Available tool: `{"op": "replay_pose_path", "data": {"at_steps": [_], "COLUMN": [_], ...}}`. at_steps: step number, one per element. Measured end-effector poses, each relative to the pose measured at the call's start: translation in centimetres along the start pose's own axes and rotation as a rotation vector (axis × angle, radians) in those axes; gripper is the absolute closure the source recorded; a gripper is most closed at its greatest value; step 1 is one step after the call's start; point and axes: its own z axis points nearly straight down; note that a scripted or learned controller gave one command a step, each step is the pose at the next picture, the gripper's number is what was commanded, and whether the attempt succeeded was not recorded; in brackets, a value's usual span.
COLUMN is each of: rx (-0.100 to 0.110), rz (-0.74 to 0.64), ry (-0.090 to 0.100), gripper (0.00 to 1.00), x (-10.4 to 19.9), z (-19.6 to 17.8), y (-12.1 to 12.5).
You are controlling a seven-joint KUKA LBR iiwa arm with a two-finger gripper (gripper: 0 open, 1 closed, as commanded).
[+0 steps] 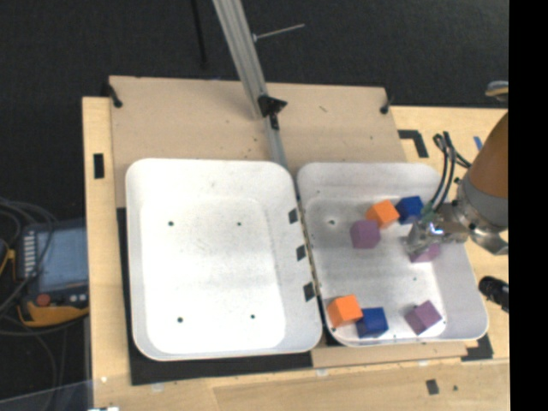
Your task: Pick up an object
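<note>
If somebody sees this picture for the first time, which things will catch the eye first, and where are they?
The small bright foam-like cubes stand out against the right shallow white bin: an orange cube touching a blue cube near the far side, and an orange cube, a blue cube and a purple cube along the near edge. The grey arm's claw reaches in from the right, low over that bin.

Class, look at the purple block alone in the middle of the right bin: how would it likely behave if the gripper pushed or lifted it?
The purple block looks like a small cube with flat faces, so it would probably slide, not roll. It seems solid and stiff, unlikely to bend. Standing apart from the orange block, it should move alone.
</note>
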Motion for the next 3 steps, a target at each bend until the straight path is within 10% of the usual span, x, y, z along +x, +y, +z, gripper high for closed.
{"op": "replay_pose_path", "data": {"at_steps": [2, 3], "rx": [0.004, 0.006], "rz": [-0.013, -0.016], "ry": [0.002, 0.003], "gripper": [1.0, 1.0], "x": [0.2, 5.8], "z": [-8.5, -8.9], "y": [0.5, 1.4]}}
